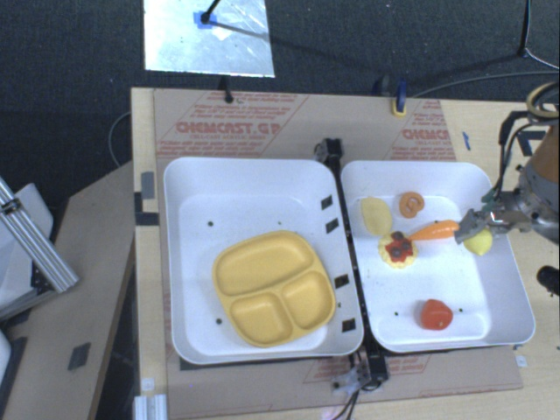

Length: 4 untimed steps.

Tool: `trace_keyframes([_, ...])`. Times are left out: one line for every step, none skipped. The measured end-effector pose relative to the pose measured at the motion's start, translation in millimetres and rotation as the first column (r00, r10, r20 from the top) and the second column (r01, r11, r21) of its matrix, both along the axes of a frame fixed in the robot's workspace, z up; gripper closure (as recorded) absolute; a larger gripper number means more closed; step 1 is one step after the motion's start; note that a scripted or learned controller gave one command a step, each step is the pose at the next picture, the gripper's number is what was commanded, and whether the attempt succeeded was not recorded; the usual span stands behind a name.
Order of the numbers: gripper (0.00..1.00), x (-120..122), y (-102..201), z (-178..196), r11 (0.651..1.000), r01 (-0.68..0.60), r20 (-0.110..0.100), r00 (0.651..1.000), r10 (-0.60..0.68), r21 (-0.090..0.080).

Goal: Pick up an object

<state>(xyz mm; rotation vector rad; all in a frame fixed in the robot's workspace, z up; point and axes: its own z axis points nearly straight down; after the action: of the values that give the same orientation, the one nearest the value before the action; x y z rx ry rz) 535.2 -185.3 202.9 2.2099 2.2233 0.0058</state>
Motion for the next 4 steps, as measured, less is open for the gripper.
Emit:
trace_keyframes([1.00, 1, 0, 27, 1.000, 0.000, -0.003, 1.000, 0.000, 0.001])
trace_keyframes([1.00, 8, 63, 23, 1.000, -0.005, -0.006, 1.000, 0.005, 0.004])
trace_keyframes([1.00, 24, 121, 22, 1.000, -0.005, -0.005, 1.000, 0.005, 0.004])
trace_keyframes([1.00, 33, 181, 17, 1.000, -0.005, -0.005, 1.000, 0.005, 0.004])
